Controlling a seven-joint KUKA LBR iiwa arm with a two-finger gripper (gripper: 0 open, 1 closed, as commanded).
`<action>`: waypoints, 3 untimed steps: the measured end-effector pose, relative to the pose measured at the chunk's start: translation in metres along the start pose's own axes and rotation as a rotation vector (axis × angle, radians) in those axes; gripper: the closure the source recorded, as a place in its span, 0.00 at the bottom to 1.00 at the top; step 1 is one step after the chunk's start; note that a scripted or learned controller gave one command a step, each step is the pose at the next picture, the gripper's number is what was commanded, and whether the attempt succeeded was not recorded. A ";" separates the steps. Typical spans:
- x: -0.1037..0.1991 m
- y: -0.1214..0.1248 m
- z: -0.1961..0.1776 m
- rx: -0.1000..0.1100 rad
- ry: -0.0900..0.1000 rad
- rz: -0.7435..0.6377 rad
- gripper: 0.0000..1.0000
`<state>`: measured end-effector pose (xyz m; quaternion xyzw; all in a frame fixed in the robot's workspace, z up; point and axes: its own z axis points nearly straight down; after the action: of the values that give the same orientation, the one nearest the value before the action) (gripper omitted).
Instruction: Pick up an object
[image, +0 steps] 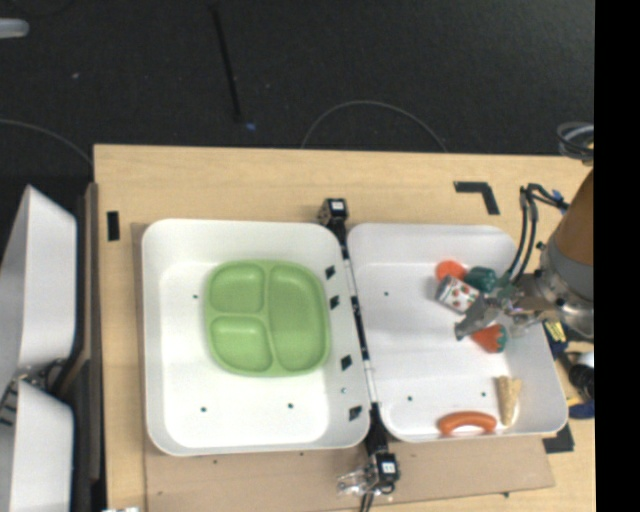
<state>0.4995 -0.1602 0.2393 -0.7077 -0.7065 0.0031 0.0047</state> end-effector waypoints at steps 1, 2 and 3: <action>0.000 0.003 -0.006 -0.012 -0.002 -0.004 0.00; 0.001 0.006 0.037 -0.009 -0.003 -0.001 0.00; 0.002 0.012 0.081 -0.008 -0.003 0.001 0.00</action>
<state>0.5107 -0.1584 0.1582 -0.7082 -0.7060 0.0013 0.0005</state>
